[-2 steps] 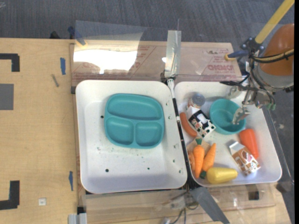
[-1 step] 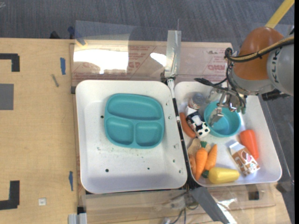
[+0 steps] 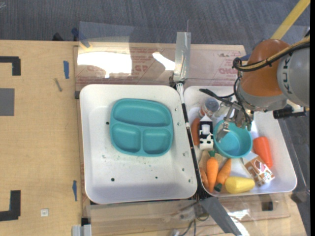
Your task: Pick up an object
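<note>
Faintly, red print on the clear divider [image 3: 216, 63] stays unreadable

Clearly a robotics lab rather than a home or kitchen. Plywood bench [image 3: 34, 146] marked with black tape corners [image 3: 14, 65] and blue tape strips [image 3: 66, 69], set on grey carpet [image 3: 147, 6]. Two shallow white bins [image 3: 98, 181] fixed side by side, clear plastic sheeting [image 3: 128, 58] taped behind. Toy food only: plastic carrots [image 3: 212, 171], a lemon [image 3: 238, 184], a teal divided plate [image 3: 141, 127]. Industrial grey-and-orange arm [image 3: 268, 73] reaching in.
</note>
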Motion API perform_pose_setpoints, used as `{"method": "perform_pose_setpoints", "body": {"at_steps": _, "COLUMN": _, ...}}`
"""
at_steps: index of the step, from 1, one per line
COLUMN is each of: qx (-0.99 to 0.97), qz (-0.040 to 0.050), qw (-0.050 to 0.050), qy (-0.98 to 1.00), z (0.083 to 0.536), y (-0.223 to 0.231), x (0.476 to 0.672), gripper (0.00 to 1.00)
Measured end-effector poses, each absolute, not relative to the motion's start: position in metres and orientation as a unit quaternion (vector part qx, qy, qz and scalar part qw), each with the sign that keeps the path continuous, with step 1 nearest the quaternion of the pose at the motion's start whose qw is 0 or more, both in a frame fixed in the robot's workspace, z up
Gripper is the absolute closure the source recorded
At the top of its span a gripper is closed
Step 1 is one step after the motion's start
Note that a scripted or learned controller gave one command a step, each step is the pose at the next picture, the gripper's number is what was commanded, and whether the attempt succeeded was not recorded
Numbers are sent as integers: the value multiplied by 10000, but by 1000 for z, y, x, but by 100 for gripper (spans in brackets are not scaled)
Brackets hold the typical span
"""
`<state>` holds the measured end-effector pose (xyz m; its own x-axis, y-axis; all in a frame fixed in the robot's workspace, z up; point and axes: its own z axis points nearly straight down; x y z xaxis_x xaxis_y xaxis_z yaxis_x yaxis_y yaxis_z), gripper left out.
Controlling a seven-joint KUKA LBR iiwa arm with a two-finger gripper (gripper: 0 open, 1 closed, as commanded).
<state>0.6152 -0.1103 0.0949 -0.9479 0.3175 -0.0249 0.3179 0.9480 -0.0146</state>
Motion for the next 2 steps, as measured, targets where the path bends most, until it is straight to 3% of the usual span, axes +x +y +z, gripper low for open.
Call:
{"method": "perform_pose_setpoints", "body": {"at_steps": 1, "qx": 230, "qz": -33, "qw": 290, "qy": 9993, "z": 98, "y": -122, "x": 522, "gripper": 0}}
{"method": "perform_pose_setpoints", "body": {"at_steps": 2, "qx": 769, "qz": -48, "qw": 470, "qy": 9959, "z": 104, "y": -107, "x": 509, "gripper": 0}}
